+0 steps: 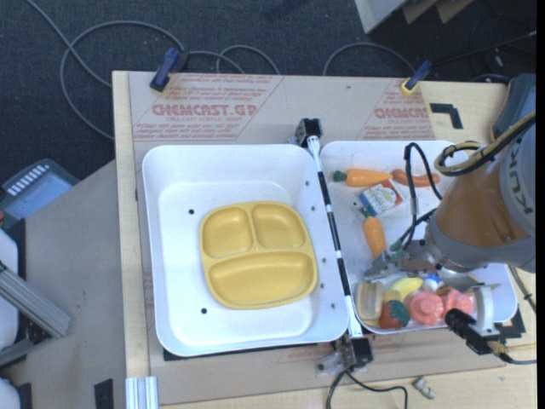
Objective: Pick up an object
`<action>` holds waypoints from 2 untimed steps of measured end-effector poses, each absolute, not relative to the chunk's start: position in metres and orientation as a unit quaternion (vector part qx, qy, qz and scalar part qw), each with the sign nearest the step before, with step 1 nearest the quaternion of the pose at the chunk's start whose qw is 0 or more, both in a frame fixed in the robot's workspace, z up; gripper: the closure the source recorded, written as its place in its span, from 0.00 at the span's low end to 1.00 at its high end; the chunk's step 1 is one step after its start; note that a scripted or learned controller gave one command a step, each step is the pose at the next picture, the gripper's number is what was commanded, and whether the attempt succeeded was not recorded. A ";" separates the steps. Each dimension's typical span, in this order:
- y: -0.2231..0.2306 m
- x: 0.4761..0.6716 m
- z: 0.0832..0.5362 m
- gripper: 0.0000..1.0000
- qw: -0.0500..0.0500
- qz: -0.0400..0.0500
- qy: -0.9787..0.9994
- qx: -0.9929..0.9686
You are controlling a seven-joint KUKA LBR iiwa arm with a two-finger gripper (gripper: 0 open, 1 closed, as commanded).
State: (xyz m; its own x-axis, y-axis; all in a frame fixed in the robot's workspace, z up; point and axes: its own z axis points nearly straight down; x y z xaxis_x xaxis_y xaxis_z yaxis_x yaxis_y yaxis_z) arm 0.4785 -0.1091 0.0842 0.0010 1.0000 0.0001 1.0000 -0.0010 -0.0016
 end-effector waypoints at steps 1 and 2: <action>-0.093 0.556 0.085 0.00 0.000 0.000 -0.707 -0.707; -0.094 0.548 0.084 0.00 0.001 0.001 -0.707 -0.707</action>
State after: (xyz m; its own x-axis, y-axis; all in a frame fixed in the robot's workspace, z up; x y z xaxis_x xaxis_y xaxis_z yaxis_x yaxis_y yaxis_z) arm 0.5477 -0.0942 0.0844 -0.0001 1.0000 0.0005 1.0000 0.0001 -0.0020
